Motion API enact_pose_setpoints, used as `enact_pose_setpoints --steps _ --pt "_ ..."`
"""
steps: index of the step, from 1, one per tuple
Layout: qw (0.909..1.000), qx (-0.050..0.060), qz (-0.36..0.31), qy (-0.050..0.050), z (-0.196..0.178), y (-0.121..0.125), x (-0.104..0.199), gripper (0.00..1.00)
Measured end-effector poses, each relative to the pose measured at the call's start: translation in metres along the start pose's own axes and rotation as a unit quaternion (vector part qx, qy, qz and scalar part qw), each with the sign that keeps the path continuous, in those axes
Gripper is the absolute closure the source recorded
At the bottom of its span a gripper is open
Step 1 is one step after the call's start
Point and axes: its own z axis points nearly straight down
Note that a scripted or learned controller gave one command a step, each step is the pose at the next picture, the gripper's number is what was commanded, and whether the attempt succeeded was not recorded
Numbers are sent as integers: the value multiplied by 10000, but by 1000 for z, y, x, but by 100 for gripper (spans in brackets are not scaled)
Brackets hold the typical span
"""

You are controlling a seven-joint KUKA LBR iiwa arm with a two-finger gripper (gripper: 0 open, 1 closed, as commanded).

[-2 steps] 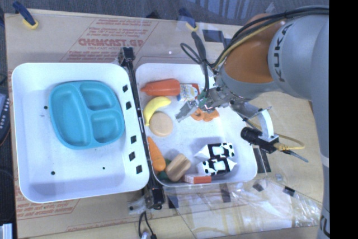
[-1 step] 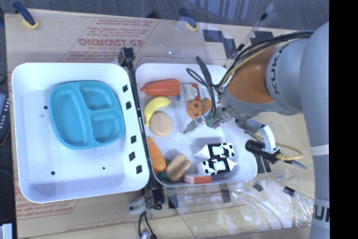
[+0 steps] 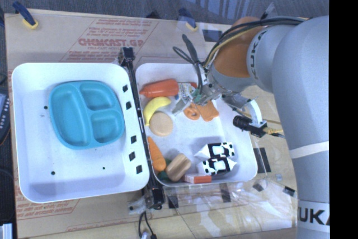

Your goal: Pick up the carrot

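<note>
The grey arm with the orange band (image 3: pixel 240 59) reaches in from the right over the right white shallow bin (image 3: pixel 246 162). Its claw (image 3: pixel 190 99) is low in the upper middle of this bin, just beside some orange toy pieces (image 3: pixel 202 113). I cannot tell how the claw stands, because it is small and mixed with cables.

The long orange carrot (image 3: pixel 156 155) lies at the left wall of the right bin, in the lower part, well apart from the claw. Next to it at the right is a tan bread-like piece (image 3: pixel 178 166). Above it are a round beige piece (image 3: pixel 161 124), a yellow banana (image 3: pixel 154 107) and a red-orange sausage-shaped toy (image 3: pixel 160 88). A black and white patterned block (image 3: pixel 219 158) lies at the lower right.

The left white bin (image 3: pixel 28 176) holds a light blue divided plate (image 3: pixel 86 113). Both bins stand on the worktop (image 3: pixel 100 36).
</note>
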Motion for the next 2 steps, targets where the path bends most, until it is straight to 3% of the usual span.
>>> enact_pose_setpoints --steps 1,2 --pt "9990 -9 443 -4 2 -60 4 0" --pt "9993 -9 383 -10 -9 -58 4 100"
